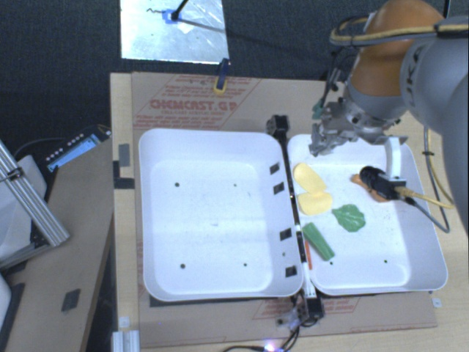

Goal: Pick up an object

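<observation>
Yellow pieces (315,202), a green leaf shape (349,217) and a green stick (318,241) are lying by the right bin's (418,270) left wall, bare floor spreading rightward. The gripper (321,148) is hovering above the far-left corner; whether it is open or closed cannot be told.

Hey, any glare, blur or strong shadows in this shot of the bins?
In the camera view, the silver sheet behind the bench throws bright glare; the right bin is evenly lit, with only faint shadows; the gripper looks a little soft.
</observation>
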Controlling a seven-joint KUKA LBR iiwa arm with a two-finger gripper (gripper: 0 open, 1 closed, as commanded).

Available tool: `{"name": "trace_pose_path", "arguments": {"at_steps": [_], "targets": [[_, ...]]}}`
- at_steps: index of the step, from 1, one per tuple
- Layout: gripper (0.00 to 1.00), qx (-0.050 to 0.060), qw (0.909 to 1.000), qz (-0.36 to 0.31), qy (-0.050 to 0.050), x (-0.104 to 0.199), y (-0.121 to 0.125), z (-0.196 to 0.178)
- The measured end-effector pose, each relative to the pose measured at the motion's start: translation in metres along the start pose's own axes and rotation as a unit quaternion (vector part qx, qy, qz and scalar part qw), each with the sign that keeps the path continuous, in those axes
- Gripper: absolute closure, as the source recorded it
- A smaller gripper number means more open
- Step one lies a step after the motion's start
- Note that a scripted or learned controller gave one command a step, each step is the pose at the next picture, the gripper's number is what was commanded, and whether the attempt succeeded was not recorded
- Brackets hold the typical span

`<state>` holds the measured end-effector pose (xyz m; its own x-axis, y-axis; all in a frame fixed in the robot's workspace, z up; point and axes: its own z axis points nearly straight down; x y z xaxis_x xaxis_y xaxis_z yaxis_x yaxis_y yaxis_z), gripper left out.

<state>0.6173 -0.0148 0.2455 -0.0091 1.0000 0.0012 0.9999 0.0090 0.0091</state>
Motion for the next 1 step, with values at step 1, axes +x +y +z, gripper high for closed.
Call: {"name": "trace_pose_path", "arguments": {"at_steps": [1], "targets": [[1.0,0.001,1.0,-0.001,0.001,0.0592,0.0259,-0.0211]]}}
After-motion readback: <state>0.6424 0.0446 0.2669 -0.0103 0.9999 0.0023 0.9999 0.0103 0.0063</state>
